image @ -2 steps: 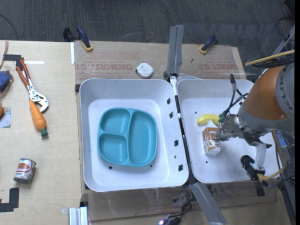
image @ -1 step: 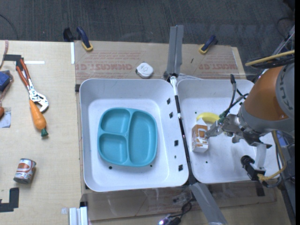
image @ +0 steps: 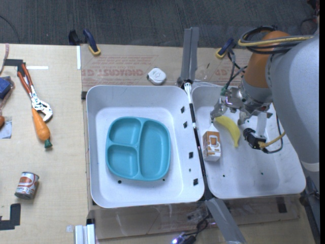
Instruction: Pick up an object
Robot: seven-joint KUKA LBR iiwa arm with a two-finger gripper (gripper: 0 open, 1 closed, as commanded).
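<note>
Desk (image: pixel 56 187): pale board bearing two shallow white bins side by side; a wrench (image: pixel 34 98), a carrot (image: pixel 41 128) and a small can (image: pixel 26 184) lie loose at its left. Left bin (image: pixel 96 136): one teal divided plate (image: pixel 137 148). Right bin (image: pixel 254 179): banana (image: pixel 229 128) and a small carton (image: pixel 212 146), just beside each other. Gripper (image: pixel 234 107): low over the banana's upper end; whether open or closed, I cannot tell. Step, as judged: the approach, nothing yet lifted. Next move calls for a firm closure across the banana's curve before any rise.
</note>
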